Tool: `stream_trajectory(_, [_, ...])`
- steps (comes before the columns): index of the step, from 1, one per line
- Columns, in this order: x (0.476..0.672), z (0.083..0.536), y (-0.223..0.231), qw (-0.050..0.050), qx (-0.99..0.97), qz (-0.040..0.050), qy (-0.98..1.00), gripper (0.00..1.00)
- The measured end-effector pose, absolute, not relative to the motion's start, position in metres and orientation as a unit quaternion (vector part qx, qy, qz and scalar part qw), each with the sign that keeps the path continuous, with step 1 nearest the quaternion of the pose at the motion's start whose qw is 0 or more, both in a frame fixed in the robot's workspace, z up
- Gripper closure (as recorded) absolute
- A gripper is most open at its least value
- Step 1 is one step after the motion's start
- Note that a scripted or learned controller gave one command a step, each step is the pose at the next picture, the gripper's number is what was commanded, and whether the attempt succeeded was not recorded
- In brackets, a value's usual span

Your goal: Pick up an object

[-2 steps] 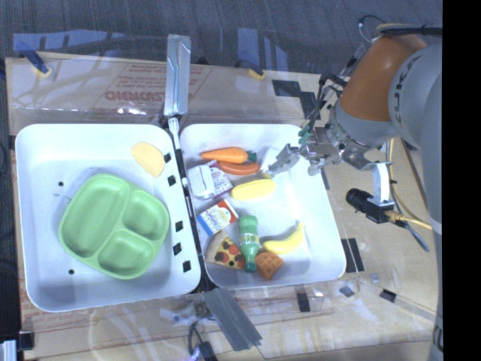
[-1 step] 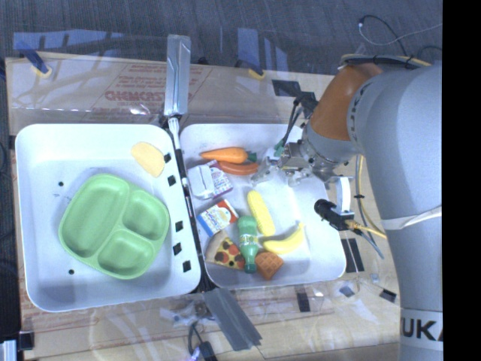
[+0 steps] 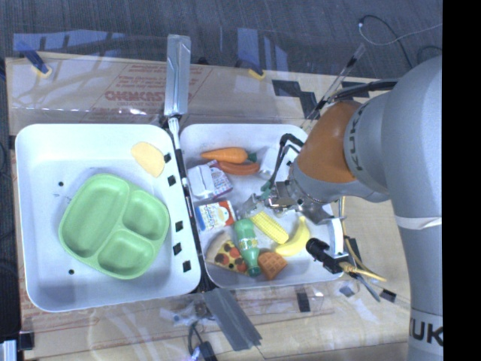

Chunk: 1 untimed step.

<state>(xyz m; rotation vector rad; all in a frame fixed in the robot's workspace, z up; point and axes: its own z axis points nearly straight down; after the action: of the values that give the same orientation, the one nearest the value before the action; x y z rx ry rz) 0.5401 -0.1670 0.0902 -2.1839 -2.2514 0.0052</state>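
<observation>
**A:** Which step?

**B:** The reach. The tool [image 3: 272, 196] hangs low in the right bin [image 3: 225, 138], just beside the corn [image 3: 269, 227] (whether it's wide or narrow, I cannot tell).

**A:** Next?

**B:** Probably settling over the corn and closing.

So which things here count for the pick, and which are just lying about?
For the job:
gripper, over the right bin
corn
banana
green bottle
carrot
pizza slice

Lying about:
green divided plate
yellow chip
left bin
</observation>
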Motion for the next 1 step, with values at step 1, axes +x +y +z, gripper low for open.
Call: stream_trajectory(1, [0.5401, 0.0979, -0.1676, 0.003, -0.694, 0.0036, -0.720, 1.00])
